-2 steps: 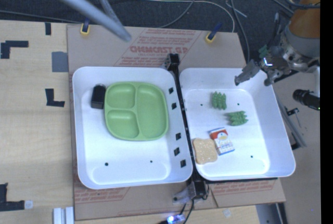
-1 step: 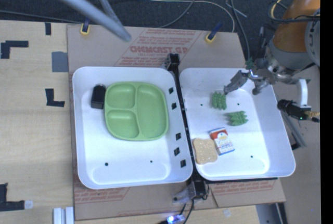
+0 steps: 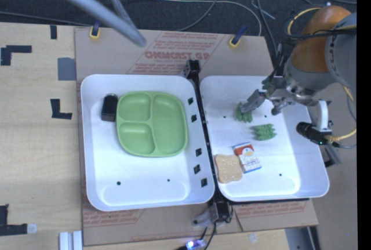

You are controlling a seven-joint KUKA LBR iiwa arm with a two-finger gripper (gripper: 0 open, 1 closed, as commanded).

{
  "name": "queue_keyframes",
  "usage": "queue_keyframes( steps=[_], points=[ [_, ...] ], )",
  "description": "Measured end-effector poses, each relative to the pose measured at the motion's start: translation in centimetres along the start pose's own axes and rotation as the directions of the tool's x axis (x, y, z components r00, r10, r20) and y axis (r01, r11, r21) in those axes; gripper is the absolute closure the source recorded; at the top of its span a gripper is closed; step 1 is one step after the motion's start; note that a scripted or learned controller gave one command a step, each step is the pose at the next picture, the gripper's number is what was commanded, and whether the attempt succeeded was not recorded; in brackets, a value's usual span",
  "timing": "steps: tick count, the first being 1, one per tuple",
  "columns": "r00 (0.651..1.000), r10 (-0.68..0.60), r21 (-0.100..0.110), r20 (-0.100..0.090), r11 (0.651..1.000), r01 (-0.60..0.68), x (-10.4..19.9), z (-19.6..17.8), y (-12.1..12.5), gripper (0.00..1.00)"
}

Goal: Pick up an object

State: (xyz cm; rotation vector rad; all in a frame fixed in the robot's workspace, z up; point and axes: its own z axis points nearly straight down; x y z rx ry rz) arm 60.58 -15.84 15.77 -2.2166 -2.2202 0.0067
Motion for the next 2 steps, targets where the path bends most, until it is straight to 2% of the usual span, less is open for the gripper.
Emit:
queue_keyframes(
  steps=[1,2],
  points=[
    [1.000,0.000,0.000,0.000,1.000,0.000,0.3,6.5,0.0,0.00],
    [1.000,-0.001,-0.003,0.000,1.000,0.001,0.3,5.1,0.1,1.00]
  ],
)
